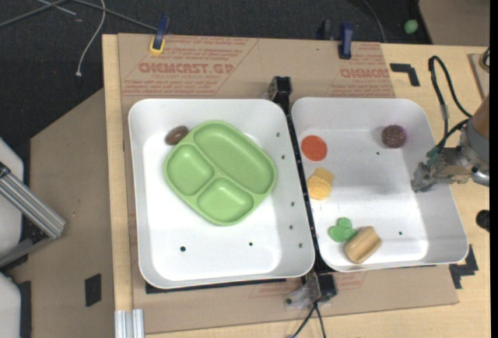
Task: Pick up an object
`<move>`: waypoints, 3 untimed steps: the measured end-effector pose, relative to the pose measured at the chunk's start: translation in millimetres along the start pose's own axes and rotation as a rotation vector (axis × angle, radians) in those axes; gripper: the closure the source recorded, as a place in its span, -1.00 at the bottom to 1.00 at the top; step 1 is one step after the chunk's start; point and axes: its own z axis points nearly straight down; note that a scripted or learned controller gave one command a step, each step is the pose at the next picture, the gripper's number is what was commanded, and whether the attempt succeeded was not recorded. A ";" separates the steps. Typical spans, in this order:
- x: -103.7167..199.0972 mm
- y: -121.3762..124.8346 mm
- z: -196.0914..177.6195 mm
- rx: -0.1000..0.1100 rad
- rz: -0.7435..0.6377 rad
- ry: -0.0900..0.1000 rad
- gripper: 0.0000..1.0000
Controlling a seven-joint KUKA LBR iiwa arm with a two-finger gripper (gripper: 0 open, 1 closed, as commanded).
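Note:
The right bin holds several small items. An orange-red disc lies near its left wall, with a yellow corn-like piece just below it. A green piece and a tan bread roll lie at the front. A dark purple round piece sits at the back right. My gripper hangs over the bin's right side, below the purple piece and apart from every item. Nothing shows in its grasp.
The left bin holds a green divided plate and a small brown ring-shaped piece at its back left. Black cables run along the bench beside the arm. Two blue clamps stand at the back edge.

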 end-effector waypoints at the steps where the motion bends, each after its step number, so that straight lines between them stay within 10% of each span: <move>1: 1.7 6.6 -45.0 0.000 0.000 0.000 1.00; 3: 48.5 27.9 -95.6 0.005 -0.004 0.004 1.00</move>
